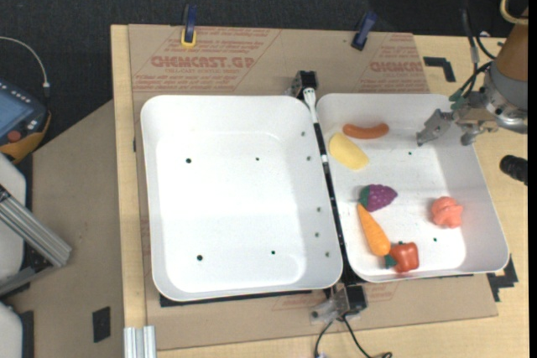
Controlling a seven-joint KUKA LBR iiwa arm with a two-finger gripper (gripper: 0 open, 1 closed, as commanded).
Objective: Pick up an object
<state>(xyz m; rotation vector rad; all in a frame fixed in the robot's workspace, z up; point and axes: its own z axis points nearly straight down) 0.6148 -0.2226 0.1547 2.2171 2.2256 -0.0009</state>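
Overhead, fingers point(443, 128) apart, holding nothing; carrot point(373, 231) long axis diagonal, tip toward red pepper point(405, 256).

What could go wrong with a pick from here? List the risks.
1. The carrot, red pepper and purple grapes lie close together, so closing on one would likely nudge or catch a neighbour.
2. The yellow lemon sits close to the right bin's left wall, which may block a finger.
3. The gripper is over the bin's upper right, with no item below it; a straight descent would probably find nothing.
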